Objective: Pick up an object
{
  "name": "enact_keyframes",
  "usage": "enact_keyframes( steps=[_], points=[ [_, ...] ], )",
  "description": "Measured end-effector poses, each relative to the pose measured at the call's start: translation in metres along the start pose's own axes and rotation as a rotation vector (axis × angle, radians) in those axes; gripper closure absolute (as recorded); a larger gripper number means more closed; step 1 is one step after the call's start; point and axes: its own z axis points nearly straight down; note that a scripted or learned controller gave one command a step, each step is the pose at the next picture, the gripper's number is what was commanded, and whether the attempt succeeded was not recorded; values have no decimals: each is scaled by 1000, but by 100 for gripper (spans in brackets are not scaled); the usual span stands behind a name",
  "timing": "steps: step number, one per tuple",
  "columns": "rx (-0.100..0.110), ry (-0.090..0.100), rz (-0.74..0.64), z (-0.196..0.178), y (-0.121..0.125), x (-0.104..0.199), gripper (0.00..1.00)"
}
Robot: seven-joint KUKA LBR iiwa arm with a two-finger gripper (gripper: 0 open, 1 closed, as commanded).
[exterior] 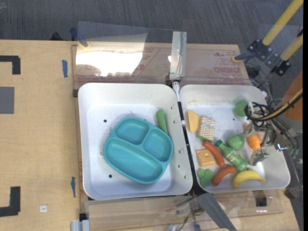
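- Desk [33,129]: tan surface, carrying two white bins side by side.
- Left bin [91,172]: holds a teal divided plate [138,150]; a green pod [161,121] lies just beside the plate's upper right edge, near the bin's right wall.
- Right bin [281,174]: holds a crowd of toy foods.
- Left part of it: cheese wedge [193,121], patterned block [207,128], cracker [205,158], green leaf [205,177].
- Middle: two sausages [214,152] [223,174], green pepper [236,142], banana [248,178] near the front rim.
- Upper right: green ball [240,108]; an orange piece [253,142] lies below it.
- Claw [258,156]: low over the right bin's right side, just above the banana and beside the orange piece; whether it stands wide or narrow, I cannot tell. Nothing is seen between its tips.
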Motion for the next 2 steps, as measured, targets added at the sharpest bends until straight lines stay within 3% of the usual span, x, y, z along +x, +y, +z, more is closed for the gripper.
enact_keyframes(
  steps=[1,2],
  points=[
    [3,-13,-3,-13,1,-4,100],
    [-4,4,244,-35,56,-58,100]
  ],
)
